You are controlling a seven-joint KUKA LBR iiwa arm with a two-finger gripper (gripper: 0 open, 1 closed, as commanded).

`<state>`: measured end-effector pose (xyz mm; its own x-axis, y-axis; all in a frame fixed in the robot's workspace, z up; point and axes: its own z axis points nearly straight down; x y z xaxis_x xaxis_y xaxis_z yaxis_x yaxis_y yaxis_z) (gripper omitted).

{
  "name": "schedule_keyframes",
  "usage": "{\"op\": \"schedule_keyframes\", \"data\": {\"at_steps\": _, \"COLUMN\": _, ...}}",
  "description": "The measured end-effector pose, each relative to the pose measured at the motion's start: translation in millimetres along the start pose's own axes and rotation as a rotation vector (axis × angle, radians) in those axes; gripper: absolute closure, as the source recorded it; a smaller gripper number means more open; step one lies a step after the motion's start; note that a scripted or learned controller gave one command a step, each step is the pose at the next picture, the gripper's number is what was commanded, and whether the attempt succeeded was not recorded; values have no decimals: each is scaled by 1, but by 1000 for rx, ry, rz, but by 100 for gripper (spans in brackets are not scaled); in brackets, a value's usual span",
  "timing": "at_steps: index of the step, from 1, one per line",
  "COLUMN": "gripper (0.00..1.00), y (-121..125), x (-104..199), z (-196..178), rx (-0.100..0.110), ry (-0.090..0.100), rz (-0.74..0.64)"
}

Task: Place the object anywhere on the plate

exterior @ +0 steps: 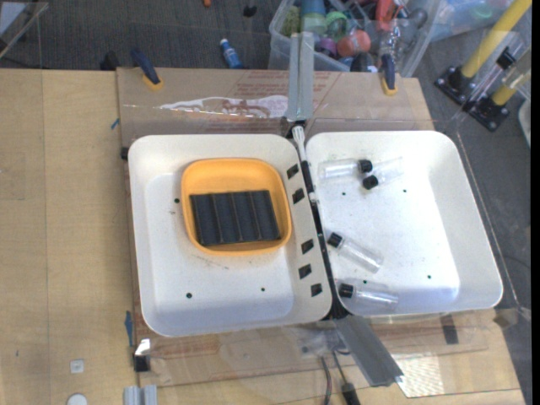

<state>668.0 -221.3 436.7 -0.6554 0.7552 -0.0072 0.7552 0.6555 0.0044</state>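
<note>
— What lies in the left bin [160, 302]?

— An orange plate [194, 175], set toward the bin's far edge, nearer the wall shared with the other bin than the outer side. A black slab [234, 218] with ridges running front to back lies flat on it. The slab sits inside the rim and covers most of the plate's floor.

— And the right bin [456, 226]?

— Clear vials with black caps, all on the side nearest the shared wall. One vial [337, 170] lies near the far edge with its cap pointing away from the wall. A second black cap [369, 181] sits just beside it; I can't make out whether a tube is joined to it. A third vial [354, 251] lies aslant about halfway down the bin. A fourth [367, 294] rests by the near edge, cap toward the wall. They are all apart from the plate, with the wall between.

— What runs along that wall?

— A row of small black clips [298, 196], spaced from far end to near end.

— And your claw, open or closed?

— I cannot tell from this view.

— Anything past the bench [51, 226]?

— A clear tub [354, 15] of coloured bits stands on the floor beyond the far edge.
</note>
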Motion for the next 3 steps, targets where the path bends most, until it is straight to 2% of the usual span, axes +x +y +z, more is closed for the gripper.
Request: {"op": "schedule_keyframes", "data": {"at_steps": 3, "gripper": 100, "y": -3, "x": 1, "z": 1, "rx": 1, "ry": 5, "rz": 71}}
